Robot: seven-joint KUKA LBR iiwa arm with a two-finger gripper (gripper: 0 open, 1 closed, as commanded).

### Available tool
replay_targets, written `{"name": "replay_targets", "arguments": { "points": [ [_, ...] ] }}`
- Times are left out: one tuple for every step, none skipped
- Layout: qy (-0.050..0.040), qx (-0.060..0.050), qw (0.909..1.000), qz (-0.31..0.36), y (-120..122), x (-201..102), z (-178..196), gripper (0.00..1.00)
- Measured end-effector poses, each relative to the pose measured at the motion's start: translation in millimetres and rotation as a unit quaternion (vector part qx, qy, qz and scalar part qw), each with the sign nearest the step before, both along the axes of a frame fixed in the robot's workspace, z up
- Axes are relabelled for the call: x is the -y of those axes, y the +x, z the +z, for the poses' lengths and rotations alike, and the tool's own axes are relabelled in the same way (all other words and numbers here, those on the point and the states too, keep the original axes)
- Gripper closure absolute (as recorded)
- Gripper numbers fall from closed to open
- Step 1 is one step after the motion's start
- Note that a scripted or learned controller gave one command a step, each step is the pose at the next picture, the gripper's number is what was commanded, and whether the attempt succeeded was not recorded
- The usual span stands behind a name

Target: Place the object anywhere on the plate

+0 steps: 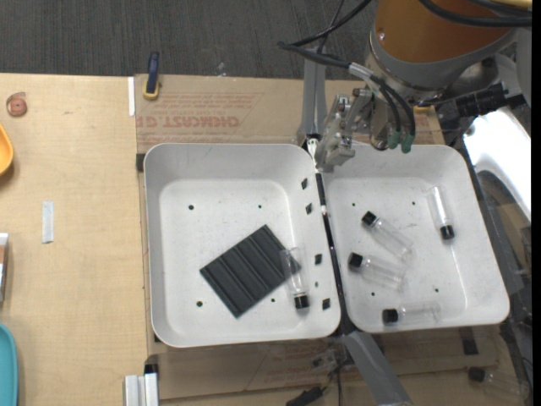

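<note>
Two white bins sit side by side in the middle of the picture. The left bin (pixel 161 227) has a dark grey plate (pixel 243 271) with ridges lying flat in it, turned at a slant. One clear vial with a black cap (pixel 295 279) lies at the right edge of that plate. Its top end rests on the plate corner, and its black cap points to the bottom of the picture, down on the white floor of the bin.

The right bin (pixel 482 227) holds four more clear vials with black caps. One vial (pixel 440 213) lies near the upper right of that bin, almost straight up and down in the picture. One vial (pixel 384 231) lies near the middle, at a slant. One vial (pixel 377 268) lies just below it. The last vial (pixel 411 314) lies near the bottom rim of the bin.

The gripper (pixel 338 142) hangs at the top of the picture, over the back rims where the two bins meet. It is well apart from all the vials. I cannot tell how it is set, as it looks blurry and tangled with cables (pixel 390 117). The big orange band of the arm (pixel 439 15) fills the upper right corner.
</note>
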State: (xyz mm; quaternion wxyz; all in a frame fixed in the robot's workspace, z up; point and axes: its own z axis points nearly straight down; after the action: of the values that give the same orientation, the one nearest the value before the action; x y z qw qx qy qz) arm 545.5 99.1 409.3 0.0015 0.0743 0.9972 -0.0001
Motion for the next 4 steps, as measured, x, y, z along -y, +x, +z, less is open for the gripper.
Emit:
{"name": "replay_targets", "arguments": {
  "points": [
    [0.0001,0.000,0.9991,0.042,106,-46,14,1.00],
    [0.0004,0.000,0.9976,0.070,104,-125,32,1.00],
    [0.0009,0.002,0.9976,0.069,105,-124,41,1.00],
    [0.0015,0.004,0.9976,0.069,106,-124,50,1.00]
  ]
}}
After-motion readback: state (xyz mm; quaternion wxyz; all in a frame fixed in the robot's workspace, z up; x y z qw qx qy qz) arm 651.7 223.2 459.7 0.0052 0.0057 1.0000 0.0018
